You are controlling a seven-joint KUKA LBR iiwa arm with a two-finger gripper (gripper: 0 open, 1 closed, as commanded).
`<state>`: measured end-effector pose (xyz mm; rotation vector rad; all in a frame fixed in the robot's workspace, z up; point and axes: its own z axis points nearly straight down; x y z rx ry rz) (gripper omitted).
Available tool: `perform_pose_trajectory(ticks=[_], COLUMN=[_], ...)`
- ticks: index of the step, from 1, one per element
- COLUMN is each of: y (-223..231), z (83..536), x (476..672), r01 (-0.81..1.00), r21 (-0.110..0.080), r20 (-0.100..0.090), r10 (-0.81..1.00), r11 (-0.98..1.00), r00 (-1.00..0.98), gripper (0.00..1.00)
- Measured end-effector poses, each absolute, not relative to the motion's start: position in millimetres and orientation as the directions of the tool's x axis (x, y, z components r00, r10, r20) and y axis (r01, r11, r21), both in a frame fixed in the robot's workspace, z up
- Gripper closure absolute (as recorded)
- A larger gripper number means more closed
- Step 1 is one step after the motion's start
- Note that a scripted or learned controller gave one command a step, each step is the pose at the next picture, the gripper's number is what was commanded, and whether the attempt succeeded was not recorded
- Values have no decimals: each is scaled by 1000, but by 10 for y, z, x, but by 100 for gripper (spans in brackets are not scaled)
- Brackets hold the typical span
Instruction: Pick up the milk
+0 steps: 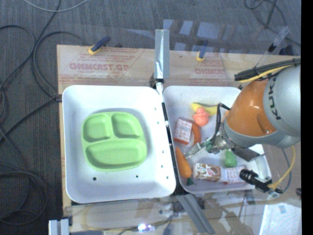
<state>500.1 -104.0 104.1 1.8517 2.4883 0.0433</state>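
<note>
Two bins; one plate

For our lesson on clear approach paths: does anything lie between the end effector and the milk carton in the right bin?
Nothing visible does. The end effector hangs just above the milk carton, which lies flat; a carrot lies to its left and a green item to its upper right.

The arm is smooth grey with a glossy orange band, dark "KUKA" lettering on its shell, and black cables trailing off it.

Milk carton hemmed by carrot on its left, green toy just above.
</note>
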Motion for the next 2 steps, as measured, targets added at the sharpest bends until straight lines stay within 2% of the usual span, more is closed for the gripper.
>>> perform_pose_trajectory(ticks=[1,2], y=[-1406,-1425], z=[1722,900], x=[5637,4931], r01=[970,815], r21=[-3,9], r20=[-3,-8], r10=[970,815], r11=[244,579], r00=[-244,-579], gripper=[0,0])
